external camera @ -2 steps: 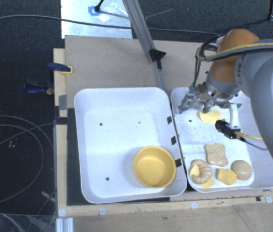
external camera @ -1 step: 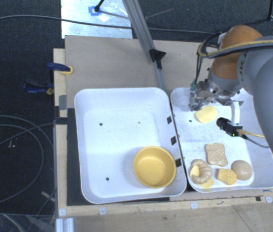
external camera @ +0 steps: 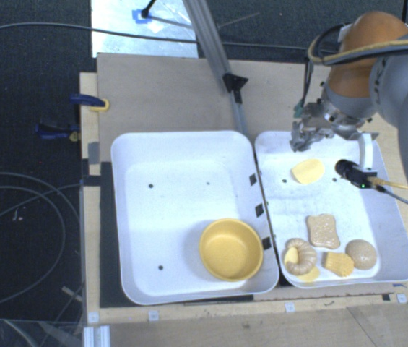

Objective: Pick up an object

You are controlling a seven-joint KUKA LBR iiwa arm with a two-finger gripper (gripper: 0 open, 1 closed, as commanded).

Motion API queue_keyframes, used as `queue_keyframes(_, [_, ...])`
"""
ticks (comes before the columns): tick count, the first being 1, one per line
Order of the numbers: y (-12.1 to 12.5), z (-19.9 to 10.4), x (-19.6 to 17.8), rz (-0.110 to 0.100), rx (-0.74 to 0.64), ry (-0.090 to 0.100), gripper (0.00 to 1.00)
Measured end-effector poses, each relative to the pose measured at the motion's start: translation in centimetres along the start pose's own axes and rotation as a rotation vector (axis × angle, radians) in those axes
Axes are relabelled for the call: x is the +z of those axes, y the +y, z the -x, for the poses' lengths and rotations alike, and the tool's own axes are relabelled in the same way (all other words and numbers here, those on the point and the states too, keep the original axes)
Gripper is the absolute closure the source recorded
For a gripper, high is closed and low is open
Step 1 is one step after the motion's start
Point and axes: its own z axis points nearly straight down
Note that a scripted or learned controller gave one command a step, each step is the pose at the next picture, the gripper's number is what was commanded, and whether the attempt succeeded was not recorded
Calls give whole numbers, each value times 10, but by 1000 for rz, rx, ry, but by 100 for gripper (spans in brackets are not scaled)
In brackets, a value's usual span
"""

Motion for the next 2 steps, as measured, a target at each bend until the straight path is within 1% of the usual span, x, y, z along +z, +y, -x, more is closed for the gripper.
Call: queue_keyframes(2, [8,-2,-90,-1,-2,0,100])
